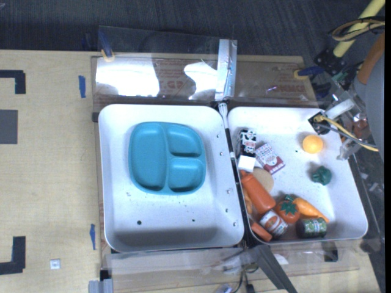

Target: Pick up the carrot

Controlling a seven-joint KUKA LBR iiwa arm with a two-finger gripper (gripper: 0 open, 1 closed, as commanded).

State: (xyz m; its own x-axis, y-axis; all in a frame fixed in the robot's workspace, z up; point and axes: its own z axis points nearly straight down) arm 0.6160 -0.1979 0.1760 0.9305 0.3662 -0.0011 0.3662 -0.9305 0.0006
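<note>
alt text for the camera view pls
A carrot lies near the right bin's front edge among a tomato, can, bottle and other toy food. The left bin holds a blue divided tray.

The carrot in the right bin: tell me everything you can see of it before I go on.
The carrot is a small orange toy, plastic by its look, tapering to a point toward the bin's lower right corner. It lies flat on the floor of the right bin, near the front wall. Its thick end meets the tomato; the dark can sits just below it.
</note>
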